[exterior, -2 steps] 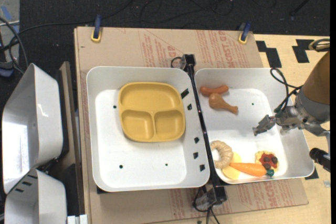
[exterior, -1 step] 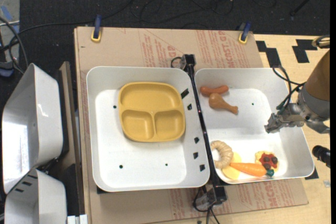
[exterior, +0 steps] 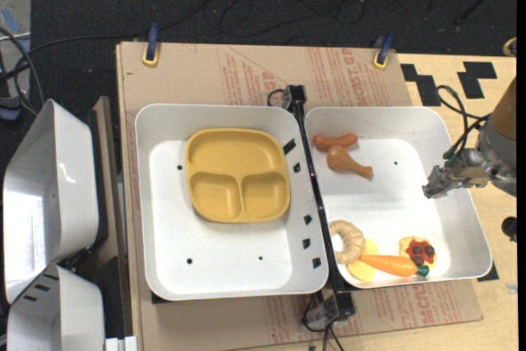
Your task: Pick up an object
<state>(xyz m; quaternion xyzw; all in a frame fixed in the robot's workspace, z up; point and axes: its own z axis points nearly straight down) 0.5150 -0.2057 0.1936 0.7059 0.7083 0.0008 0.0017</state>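
1 drumstick [exterior: 350, 163] left of hand [exterior: 433, 186], well apart

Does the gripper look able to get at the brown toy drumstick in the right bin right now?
Probably yes. The gripper sits over the right white bin's right side, and bare bin floor lies between it and the brown toy drumstick. The orange toy sausage just behind it could crowd the grasp.

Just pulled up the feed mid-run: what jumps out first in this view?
The big yellow divided plate sits alone in the left bin. The right bin holds toy food: a hot dog and drumstick near its far side, a carrot and other pieces at its near edge. The gripper hangs over the right bin's right rim, with nothing visibly in it.
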